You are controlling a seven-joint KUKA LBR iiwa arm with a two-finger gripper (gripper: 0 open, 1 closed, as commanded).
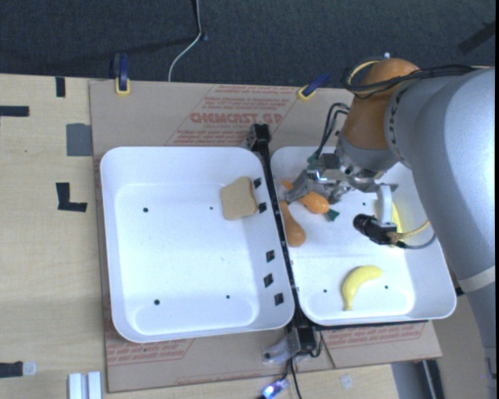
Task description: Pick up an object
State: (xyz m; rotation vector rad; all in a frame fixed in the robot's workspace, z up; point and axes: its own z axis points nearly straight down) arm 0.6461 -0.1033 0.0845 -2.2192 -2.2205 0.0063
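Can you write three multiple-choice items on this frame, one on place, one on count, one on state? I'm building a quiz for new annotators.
1. Where does the tan bread slice lie?
A. In the left bin, near the divider
B. In the right bin, beside the banana
C. On the cardboard outside both bins

2. How many white bins stand on the bench?
A. One
B. Two
C. Three

3. How does the yellow banana lie?
A. Gripped and lifted off the bin
B. Hanging over the bin's rim
C. Flat on the right bin's floor, apart from the gripper

Answers:
1 A: the slice sits in the left bin by its right wall.
2 B: the left bin and right bin stand side by side.
3 C: the banana rests near the front, while the gripper is over the orange items further back.
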